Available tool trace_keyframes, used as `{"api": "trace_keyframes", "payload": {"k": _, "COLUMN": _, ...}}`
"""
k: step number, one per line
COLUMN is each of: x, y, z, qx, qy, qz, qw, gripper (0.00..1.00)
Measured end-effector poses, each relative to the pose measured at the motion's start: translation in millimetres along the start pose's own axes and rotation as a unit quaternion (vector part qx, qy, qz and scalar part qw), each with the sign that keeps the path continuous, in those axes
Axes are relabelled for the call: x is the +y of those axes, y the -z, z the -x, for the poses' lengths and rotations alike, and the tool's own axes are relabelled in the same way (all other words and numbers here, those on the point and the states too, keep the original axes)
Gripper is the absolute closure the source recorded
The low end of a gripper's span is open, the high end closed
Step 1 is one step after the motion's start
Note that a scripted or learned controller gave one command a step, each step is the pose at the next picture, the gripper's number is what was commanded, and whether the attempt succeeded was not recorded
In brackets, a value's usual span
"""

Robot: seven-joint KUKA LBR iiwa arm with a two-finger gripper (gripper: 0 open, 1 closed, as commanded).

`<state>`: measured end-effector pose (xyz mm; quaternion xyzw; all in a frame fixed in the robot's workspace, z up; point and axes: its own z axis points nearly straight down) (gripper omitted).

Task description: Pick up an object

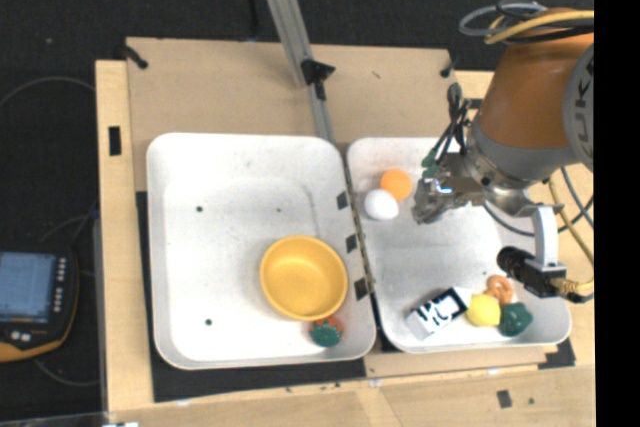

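Reaching in over the right bin (470, 340), the hand (430, 205) hangs beside the white ball (380, 205), grip unclear.

Arm (535, 105) — broad orange band above a grey wrist, dark lettering on its grey side; black cables (455, 130) run down to a metallic gripper (432, 200).
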<state>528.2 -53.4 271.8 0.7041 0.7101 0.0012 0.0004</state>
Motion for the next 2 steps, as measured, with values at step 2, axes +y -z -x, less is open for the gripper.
{"api": "trace_keyframes", "payload": {"k": 2, "x": 23, "y": -30, "z": -100, "qx": 0.000, "qy": -0.001, "qz": -0.002, "qw": 1.0000, "gripper": 1.00}}
